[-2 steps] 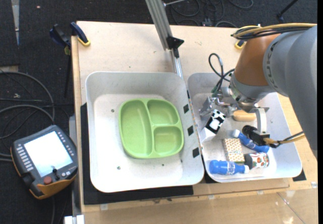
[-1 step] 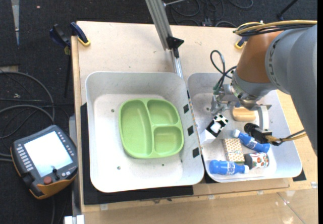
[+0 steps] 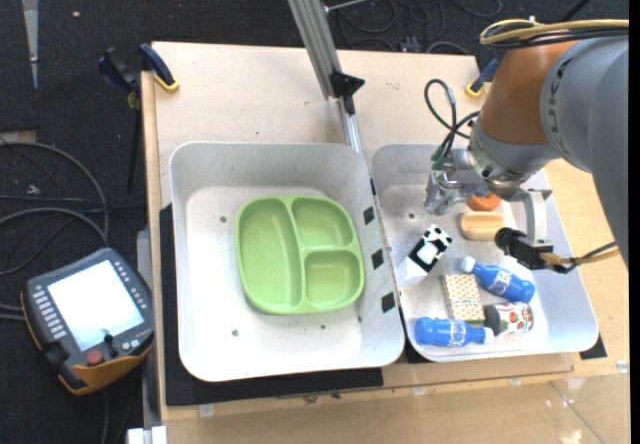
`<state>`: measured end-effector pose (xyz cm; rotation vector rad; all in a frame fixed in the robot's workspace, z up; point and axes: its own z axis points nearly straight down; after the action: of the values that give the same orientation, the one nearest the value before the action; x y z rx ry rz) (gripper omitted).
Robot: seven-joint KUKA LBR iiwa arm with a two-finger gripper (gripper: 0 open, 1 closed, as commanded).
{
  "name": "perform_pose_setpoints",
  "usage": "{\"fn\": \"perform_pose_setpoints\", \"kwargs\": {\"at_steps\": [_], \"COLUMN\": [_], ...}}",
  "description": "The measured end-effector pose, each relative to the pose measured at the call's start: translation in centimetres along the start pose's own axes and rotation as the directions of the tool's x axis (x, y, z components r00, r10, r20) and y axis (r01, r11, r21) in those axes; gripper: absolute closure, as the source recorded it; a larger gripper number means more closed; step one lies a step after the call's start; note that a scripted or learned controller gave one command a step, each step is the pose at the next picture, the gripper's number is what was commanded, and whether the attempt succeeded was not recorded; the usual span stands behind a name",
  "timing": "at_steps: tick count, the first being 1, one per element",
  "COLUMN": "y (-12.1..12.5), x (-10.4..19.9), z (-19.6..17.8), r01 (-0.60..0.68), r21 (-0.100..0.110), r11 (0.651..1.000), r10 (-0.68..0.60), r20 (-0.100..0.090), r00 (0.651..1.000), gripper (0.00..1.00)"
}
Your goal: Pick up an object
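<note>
Gripper (image 3: 445, 194) hangs at the upper part of the right bin (image 3: 575, 327), right of frame centre, below the grey wrist with its orange band; whether it is parted or closed cannot be told from this slanted look down, and nothing is seen held in it.

Just to its right lies a small orange piece (image 3: 484, 200), partly hidden by the wrist, and just below that a tan block (image 3: 482, 225). Either seems the nearest candidate for the pick. The tan block looks light and probably soft-edged (a sponge or a toy bread, I cannot say which), so a hold across its short sides should serve.

Lower and to the left sits a black-and-white object (image 3: 431, 247), near but apart from the tool. Further down lie two blue bottles (image 3: 503, 281) (image 3: 448, 332), rounded and likely slippery, best taken across the body, not at the cap. Between them rest a patterned box (image 3: 461, 296) and a small can (image 3: 511, 319).

Left bin (image 3: 195, 232) holds a green divided tray (image 3: 300, 254), well apart from the tool.
</note>
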<state>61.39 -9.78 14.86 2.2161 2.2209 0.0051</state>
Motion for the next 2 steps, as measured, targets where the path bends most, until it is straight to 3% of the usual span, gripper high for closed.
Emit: {"fn": "perform_pose_setpoints", "kwargs": {"at_steps": [2], "y": [-0.6], "x": [0.0], "z": [-11.4], "r01": [0.000], "r21": [-0.003], "r11": [1.000], "r10": [0.000], "r20": [0.001], "r00": [1.000], "gripper": [1.00]}}
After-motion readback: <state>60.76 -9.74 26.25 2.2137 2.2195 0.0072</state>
